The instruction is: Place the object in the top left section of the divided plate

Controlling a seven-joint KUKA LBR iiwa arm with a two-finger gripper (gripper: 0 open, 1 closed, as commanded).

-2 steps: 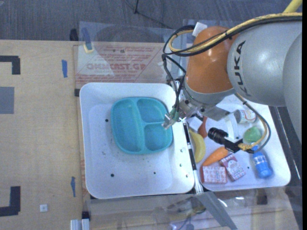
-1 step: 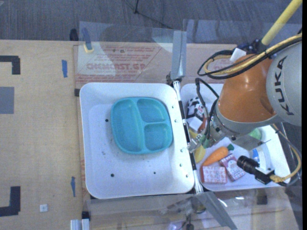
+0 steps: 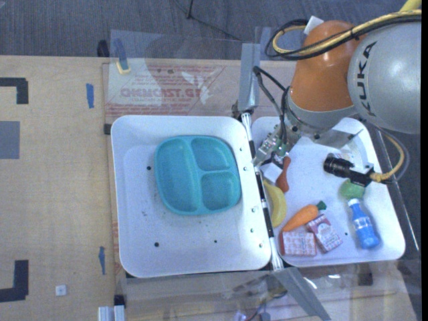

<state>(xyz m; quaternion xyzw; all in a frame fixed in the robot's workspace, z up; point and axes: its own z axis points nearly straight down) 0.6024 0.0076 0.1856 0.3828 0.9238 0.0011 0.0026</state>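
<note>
The grey arm [image 3: 394,79] reaches in from the right, its orange band [image 3: 324,65] above the wrist, the gripper [image 3: 273,147] pointing down-left.

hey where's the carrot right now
The toy carrot lies in the right bin, near its front-left part, between the banana and the two small red cartons.

Bins: two, a left bin [image 3: 134,246] and a right bin [image 3: 388,243]. Divided plate [image 3: 175,179]: one, teal, three sections, in the left bin. In the right bin: one banana [image 3: 277,204], one carrot [image 3: 301,217], one reddish-brown sausage-shaped item [image 3: 284,174], two small red-and-white cartons [image 3: 299,243] [image 3: 326,233], one blue bottle [image 3: 363,224], one green item [image 3: 352,190]. Arm: one.
</note>
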